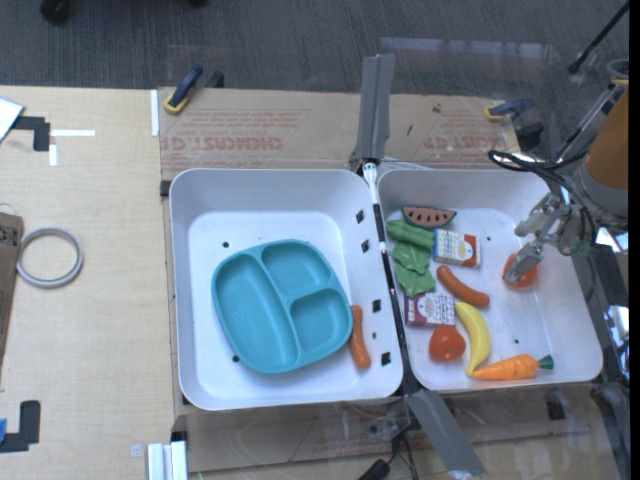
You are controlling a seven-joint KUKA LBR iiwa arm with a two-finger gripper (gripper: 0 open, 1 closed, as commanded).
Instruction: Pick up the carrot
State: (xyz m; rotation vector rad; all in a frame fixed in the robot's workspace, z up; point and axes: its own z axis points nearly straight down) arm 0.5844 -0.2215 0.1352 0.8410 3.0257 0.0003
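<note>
Orange carrot [511,367] against bin rim [590,363].

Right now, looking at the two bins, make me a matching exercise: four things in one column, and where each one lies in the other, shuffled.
Things:
1. carrot
2. blue plate
3. watermelon slice
4. banana

Places:
A. left bin, middle
B. right bin, far edge
C. right bin, near edge
D. right bin, just left of the carrot

Pairs: 1-C, 2-A, 3-B, 4-D

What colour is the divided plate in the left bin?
Teal-blue divided plastic plate, clearest in the camera view.
</note>
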